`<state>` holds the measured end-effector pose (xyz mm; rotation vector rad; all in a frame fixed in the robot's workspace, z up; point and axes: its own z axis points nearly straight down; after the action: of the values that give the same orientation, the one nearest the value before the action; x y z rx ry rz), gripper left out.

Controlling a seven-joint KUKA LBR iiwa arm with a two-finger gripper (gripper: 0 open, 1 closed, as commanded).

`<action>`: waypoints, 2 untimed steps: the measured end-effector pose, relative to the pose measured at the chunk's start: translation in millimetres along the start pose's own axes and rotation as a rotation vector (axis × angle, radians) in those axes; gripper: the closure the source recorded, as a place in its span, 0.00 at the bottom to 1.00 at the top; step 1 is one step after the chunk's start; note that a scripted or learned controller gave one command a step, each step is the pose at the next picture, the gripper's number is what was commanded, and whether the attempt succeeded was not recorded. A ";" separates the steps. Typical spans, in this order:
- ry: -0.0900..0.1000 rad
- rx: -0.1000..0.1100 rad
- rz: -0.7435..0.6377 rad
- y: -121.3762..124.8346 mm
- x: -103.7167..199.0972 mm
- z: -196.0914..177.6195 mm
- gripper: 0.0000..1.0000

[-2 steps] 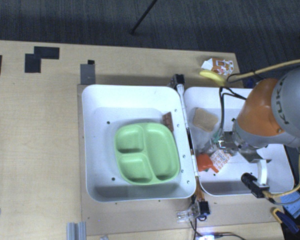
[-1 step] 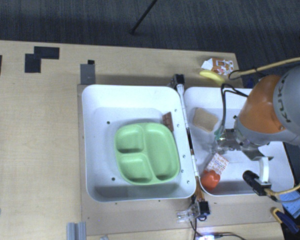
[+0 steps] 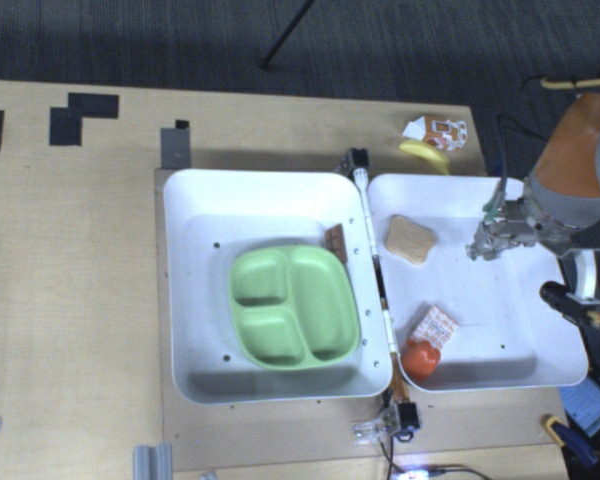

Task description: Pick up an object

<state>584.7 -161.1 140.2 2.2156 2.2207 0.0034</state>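
In the right bin (image 3: 540, 368) lie a tan slice of bread (image 3: 411, 239) near the back left, a small red-and-white packet (image 3: 435, 325) and a red tomato (image 3: 420, 359) at the front left corner. My gripper (image 3: 488, 247) hangs over the right bin's back right part, to the right of the bread and apart from it. The grey arm with its orange band (image 3: 580, 158) comes in from the right. I see nothing between the fingers.
The left bin (image 3: 195, 268) holds a green divided tray (image 3: 292, 305) and a small brown piece (image 3: 335, 239) by the dividing wall. A yellow banana and a packet (image 3: 435, 140) lie on the bench behind the right bin.
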 end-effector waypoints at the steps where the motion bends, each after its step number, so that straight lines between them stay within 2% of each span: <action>1: 0.001 0.002 -0.001 -0.3 0.6 0.5 0.00; 2: 0.001 0.000 -0.002 -27.5 63.3 53.6 0.00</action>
<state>557.3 -98.0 86.4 2.2140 2.2233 0.0054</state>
